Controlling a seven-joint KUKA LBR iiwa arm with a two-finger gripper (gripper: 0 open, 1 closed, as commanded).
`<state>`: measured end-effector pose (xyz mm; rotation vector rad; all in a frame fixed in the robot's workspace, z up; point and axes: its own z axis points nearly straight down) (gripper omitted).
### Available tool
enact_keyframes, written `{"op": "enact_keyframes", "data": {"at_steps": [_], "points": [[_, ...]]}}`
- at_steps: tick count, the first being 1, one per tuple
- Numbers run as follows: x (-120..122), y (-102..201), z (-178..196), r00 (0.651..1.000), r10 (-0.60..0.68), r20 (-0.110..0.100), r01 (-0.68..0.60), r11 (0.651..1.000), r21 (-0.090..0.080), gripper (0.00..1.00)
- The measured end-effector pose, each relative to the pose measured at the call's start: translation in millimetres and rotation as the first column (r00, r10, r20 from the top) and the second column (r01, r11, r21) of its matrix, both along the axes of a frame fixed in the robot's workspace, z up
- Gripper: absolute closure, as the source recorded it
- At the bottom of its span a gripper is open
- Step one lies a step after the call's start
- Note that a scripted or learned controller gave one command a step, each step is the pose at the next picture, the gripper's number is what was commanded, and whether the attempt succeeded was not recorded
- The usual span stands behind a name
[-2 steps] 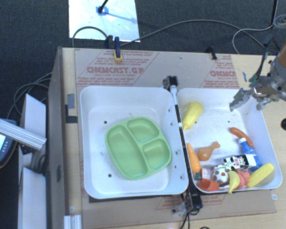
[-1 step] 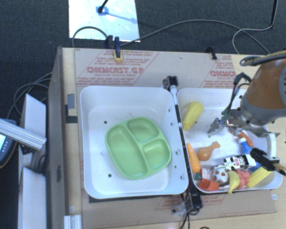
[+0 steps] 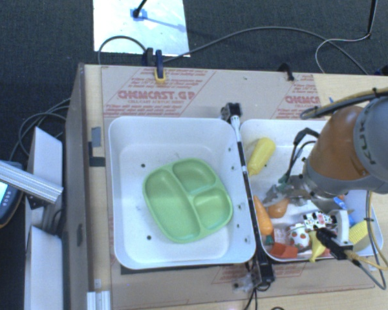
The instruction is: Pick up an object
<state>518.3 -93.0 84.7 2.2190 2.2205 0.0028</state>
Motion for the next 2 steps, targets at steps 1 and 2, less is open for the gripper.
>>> {"op": "enact_keyframes", "data": {"at_steps": [1, 2], "points": [[54.4, -6.8, 0.1, 1.0, 0.001, 0.0, -0.001, 1.0, 0.0, 0.0], [124.1, -0.9, 0.3, 1.0, 0.002, -0.004, -0.002, 1.0, -0.001, 0.0]]}}
